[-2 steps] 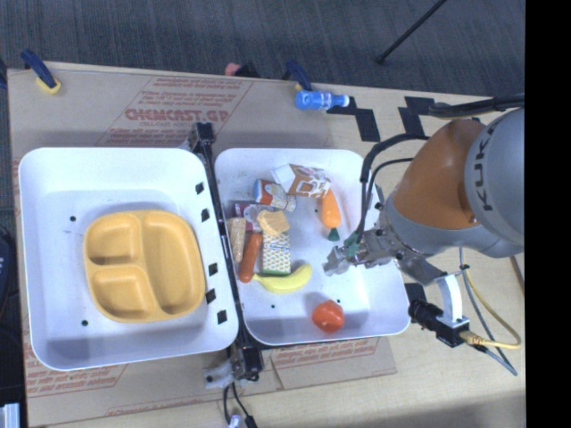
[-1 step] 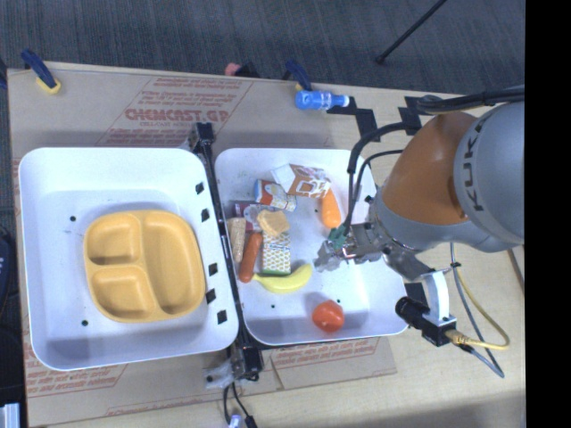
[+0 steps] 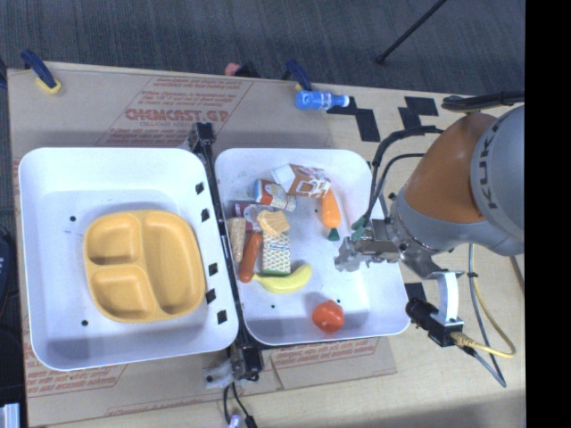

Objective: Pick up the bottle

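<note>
Cardboard-covered bench (image 3: 375, 373), two white bins (image 3: 45, 328); floor perhaps dark carpet.

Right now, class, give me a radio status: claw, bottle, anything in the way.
Claw over right bin's right side, nothing seen in it. Bottle among the heaped toy food, not clearly identifiable. Carrot and tomato near the claw.
</note>
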`<action>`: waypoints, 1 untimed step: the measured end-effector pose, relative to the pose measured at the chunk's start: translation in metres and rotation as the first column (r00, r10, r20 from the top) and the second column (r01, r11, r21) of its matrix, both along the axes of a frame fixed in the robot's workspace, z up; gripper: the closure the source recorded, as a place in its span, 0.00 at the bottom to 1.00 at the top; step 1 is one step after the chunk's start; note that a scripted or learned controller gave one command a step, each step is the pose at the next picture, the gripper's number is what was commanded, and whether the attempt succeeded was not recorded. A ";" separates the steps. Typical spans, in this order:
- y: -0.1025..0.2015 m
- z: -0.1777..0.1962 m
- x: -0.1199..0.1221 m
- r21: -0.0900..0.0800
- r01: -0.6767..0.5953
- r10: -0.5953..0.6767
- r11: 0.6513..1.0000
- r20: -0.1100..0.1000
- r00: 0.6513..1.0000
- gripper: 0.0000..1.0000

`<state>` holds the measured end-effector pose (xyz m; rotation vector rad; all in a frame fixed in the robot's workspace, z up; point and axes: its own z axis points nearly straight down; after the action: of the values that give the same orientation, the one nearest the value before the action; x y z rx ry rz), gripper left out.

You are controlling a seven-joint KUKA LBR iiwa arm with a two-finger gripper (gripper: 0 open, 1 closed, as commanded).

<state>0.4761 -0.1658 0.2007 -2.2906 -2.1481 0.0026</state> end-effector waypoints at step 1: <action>-0.003 -0.006 0.000 0.002 0.033 -0.033 0.999 -0.003 0.999 1.00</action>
<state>0.4759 -0.1689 0.1948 -2.3232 -2.1069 0.0037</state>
